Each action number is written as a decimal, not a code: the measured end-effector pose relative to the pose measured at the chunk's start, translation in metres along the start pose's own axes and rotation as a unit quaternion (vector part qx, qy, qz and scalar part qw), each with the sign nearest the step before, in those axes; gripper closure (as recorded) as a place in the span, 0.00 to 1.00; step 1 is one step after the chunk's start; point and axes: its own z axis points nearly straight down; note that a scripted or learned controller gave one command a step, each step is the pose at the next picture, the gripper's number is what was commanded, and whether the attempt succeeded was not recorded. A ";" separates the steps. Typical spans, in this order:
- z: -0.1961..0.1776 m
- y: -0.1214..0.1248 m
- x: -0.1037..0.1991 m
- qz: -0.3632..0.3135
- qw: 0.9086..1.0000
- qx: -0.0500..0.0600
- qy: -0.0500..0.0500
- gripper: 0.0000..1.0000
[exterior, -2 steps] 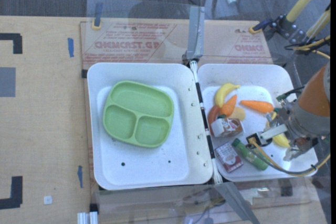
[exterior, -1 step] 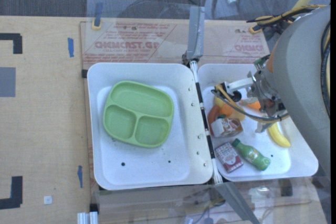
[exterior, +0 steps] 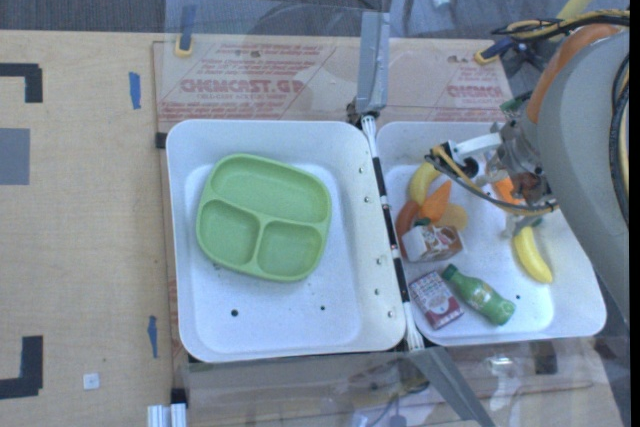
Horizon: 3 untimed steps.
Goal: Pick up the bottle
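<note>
The bench (exterior: pixel 80 215) is spreading pale wood under everything, with black tape marks and short blue strips lying on its left part. The arm (exterior: pixel 590 135) is reaching in from the right, its grey bulk and orange band hanging over the right bin's upper right corner. The left bin (exterior: pixel 200 315) is sitting beside the right bin (exterior: pixel 575 310), the two touching along a shared inner edge. A green divided plate (exterior: pixel 265 215) is lying flat in the left bin, tilted a little and closer to the upper left.

The claw (exterior: pixel 505 177) is hovering over the upper middle of the right bin, wrapped in dark cables; how its grip is set I cannot tell (wires and housing are covering it), and nothing is showing as held.

Below the claw, a yellow banana (exterior: pixel 532 253) is lying near the bin's right wall. The bottle (exterior: pixel 479 295), green with a dark green cap, is lying on its side in the lower middle of the right bin, cap pointing up-left, well apart from the claw. A small red-and-white packet (exterior: pixel 436 299) is lying just beside its cap end. Further up, a jar-like item with a red label (exterior: pixel 432 241) is resting among orange and yellow toy food (exterior: pixel 432 200).
</note>
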 end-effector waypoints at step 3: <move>-0.003 -0.086 -0.082 -0.030 1.000 0.001 -0.001 0.00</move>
